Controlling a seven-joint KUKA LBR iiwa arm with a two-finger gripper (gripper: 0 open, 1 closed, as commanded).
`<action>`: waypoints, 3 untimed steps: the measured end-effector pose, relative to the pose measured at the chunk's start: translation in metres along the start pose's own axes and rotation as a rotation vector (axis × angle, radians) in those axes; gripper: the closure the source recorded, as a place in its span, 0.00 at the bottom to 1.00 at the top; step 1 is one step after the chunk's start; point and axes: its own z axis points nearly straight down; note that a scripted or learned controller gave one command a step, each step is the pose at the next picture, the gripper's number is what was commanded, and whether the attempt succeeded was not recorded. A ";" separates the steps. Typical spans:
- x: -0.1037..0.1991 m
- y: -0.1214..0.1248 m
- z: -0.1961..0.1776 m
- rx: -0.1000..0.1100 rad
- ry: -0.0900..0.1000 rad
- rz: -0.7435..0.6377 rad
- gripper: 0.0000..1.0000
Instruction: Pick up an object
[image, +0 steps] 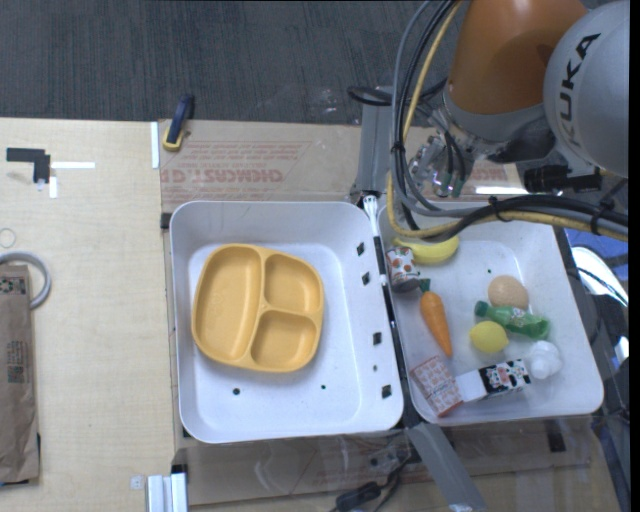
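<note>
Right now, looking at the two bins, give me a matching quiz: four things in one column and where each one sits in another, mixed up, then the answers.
Things:
1. yellow divided plate
2. banana
3. carrot
4. white ball

Places:
A. right bin, far edge, beneath the arm's cables
B. right bin, near its right side, beside the cow-print carton
C. left bin, alone in the middle
D. right bin, towards its left side, between the banana and a red-and-white packet

Pairs: 1-C, 2-A, 3-D, 4-B
</note>
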 end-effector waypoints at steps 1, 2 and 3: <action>0.031 0.047 -0.018 -0.001 -0.002 -0.129 1.00; 0.038 0.066 -0.151 -0.001 -0.002 -0.350 1.00; 0.023 0.061 -0.179 -0.002 -0.004 -0.776 1.00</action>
